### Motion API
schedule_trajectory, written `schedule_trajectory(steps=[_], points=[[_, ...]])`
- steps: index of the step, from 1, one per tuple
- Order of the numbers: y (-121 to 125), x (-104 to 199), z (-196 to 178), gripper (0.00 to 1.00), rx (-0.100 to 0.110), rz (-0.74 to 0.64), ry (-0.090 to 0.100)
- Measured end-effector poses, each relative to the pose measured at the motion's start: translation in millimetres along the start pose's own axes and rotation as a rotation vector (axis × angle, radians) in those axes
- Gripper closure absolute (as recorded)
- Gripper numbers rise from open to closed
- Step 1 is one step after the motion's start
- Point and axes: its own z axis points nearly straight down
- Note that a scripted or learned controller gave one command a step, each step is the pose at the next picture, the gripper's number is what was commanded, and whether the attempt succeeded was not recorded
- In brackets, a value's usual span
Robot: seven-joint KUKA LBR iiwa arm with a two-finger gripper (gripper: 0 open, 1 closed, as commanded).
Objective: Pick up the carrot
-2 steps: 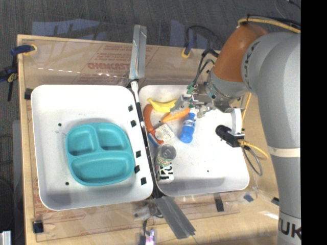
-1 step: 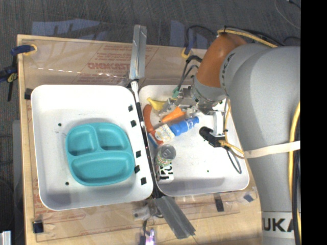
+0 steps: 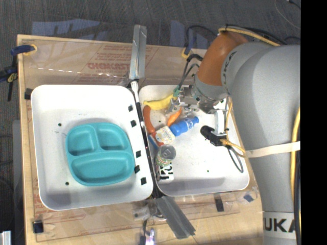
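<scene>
Arm reaching into the right bin (image 3: 232,180), hand (image 3: 180,104) low over the clutter.
The carrot (image 3: 173,118) lies just below the hand, beside a blue bottle (image 3: 183,126) and a banana (image 3: 157,104); whether the hand is gripping it, I cannot tell.
</scene>
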Motion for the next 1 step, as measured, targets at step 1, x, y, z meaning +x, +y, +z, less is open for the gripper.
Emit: schedule_trajectory(steps=[1], points=[[11.0,59.4,-99.5,1.00,-0.006,0.026,0.000]])
